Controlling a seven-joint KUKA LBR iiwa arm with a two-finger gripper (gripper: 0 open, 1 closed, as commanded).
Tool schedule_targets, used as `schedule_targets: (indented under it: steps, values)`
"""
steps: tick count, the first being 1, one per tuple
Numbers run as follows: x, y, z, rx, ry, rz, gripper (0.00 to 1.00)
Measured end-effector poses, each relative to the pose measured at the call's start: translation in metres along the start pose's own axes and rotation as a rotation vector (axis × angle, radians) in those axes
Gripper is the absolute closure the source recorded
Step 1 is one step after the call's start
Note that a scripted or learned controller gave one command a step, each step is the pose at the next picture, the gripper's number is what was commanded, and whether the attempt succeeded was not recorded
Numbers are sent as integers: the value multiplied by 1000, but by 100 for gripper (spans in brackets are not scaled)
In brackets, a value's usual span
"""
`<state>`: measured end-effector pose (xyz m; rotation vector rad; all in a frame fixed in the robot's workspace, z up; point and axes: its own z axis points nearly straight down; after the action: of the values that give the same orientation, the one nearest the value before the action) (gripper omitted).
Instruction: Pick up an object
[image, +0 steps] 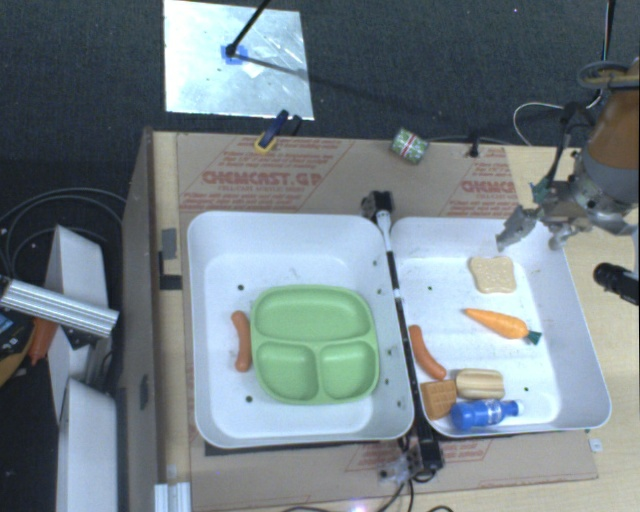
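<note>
Two white bins (300, 232) sit side by side; spread, empty end effector (541, 228) hovers far-right near pale toast slice (492, 274), risking clipping the rim

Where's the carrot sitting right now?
The carrot lies in the right bin, toward its middle, just below the bread slice and above the bread roll and blue bottle.

Bench (300, 165): brown printed board on top. Directly on it: 2 white bins, left bin (215, 300) & right bin (575, 340), touching side by side; small green roll (409, 145) near back edge; yellow/blue clip (274, 131) back-left.
</note>
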<state>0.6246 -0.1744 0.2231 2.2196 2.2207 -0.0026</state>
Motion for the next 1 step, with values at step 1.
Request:
schedule_targets:
  steps: [1]
  values:
    - [2,-55,139,-1,2,0,0]
